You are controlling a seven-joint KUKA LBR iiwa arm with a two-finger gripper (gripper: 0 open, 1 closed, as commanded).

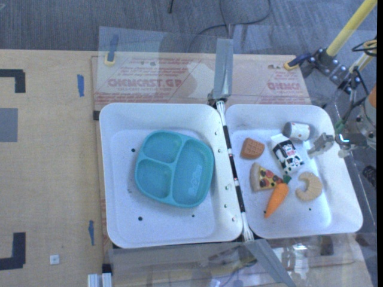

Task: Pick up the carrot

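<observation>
From my seat at the remote console I start at the near edge of the bench. The right bin (344,220) holds all the small items. Nearest me lies the carrot (276,199), orange with a green top, sitting toward the bin's lower middle. Its pointed tip aims at about seven o'clock and the leafy end at about one o'clock. Its upper end is touching or just beside the pizza slice (262,177), which lies at about ten o'clock from it. At roughly two o'clock from the carrot is a tan croissant-shaped piece (310,186), near but apart from it.

Further back, the black-and-white carton (288,153) lies tilted, just above the carrot's green top. At nine o'clock from the carton sits the brown waffle-like piece (252,149). Beyond the carton, at about twelve o'clock, a grey-and-white cylinder (297,130) lies on its side.

In the left bin (114,160) I see the teal divided plate (175,168), with three compartments, resting near the centre.

The gripper (323,143) sits at the right bin's far right edge, at about three o'clock from the carton and well apart from the carrot. I cannot tell how it is set.
</observation>
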